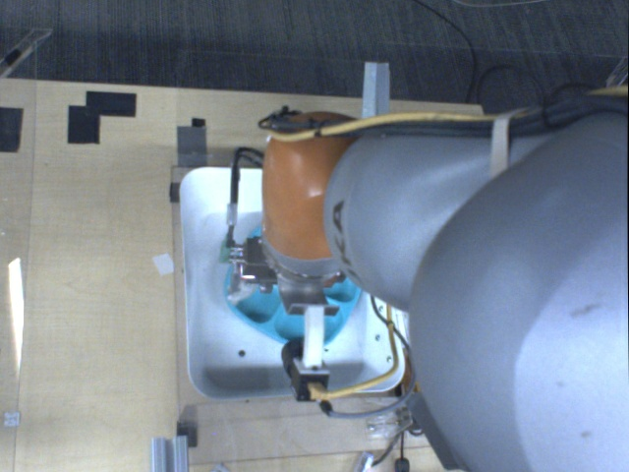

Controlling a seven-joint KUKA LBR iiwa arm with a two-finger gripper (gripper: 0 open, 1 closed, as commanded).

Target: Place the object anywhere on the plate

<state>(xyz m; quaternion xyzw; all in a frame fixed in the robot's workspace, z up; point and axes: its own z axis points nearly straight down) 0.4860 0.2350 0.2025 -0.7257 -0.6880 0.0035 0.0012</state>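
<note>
Where the grey arm (pixel 511 264) comes in from the right, it covers most of the right half of the frame, and its orange band (pixel 295 195) sits just left of centre. Behind it, the pale wooden bench (pixel 88 313) spreads across the left and lower part, with dark carpet (pixel 197 8) along the top edge. A shallow white bin (pixel 211 357) lies at centre-left on the bench. A blue plate (pixel 254 313) rests on the bin's floor, largely covered by the wrist. The gripper (pixel 293 288) hangs directly over the plate's middle; whether it is spread or pressed together cannot be told, nor what lies beneath it. Black patches (pixel 98 111) mark the bench at upper left. A small white scrap (pixel 162 262) lies left of the bin.
</note>
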